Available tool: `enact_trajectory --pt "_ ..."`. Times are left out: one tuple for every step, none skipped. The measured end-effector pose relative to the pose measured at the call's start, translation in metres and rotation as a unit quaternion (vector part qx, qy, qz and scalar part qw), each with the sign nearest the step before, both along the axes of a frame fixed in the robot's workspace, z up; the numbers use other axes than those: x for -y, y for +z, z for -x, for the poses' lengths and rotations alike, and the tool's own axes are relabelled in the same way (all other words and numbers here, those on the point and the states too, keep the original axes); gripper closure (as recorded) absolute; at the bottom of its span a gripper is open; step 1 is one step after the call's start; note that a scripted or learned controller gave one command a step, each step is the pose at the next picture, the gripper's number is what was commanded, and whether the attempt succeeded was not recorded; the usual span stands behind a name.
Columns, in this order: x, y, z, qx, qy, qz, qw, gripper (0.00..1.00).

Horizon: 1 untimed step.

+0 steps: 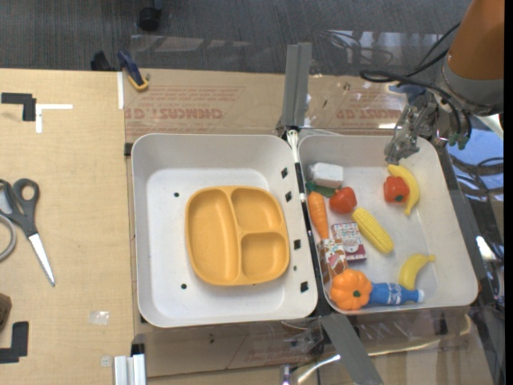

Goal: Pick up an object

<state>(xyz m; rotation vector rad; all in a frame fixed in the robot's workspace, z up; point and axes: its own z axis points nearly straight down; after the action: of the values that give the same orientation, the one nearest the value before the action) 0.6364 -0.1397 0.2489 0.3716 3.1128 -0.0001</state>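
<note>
Camera view: banana (407, 184) just below fingers (401, 144).

Scissors (28, 223) at bench's left edge, cardboard sheet (200, 103) behind bins

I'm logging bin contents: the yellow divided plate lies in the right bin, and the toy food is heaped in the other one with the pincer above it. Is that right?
Not quite. The camera view shows the yellow divided plate in the left bin, not the right one. The toy food, such as the corn cob and pumpkin, lies in the right bin, with the pincer above its far edge.
</note>
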Motion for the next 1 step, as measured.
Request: enact_trajectory --pt "0.0337 -0.1552 0.0087 -0.001 0.129 0.0009 0.9916 1.00"
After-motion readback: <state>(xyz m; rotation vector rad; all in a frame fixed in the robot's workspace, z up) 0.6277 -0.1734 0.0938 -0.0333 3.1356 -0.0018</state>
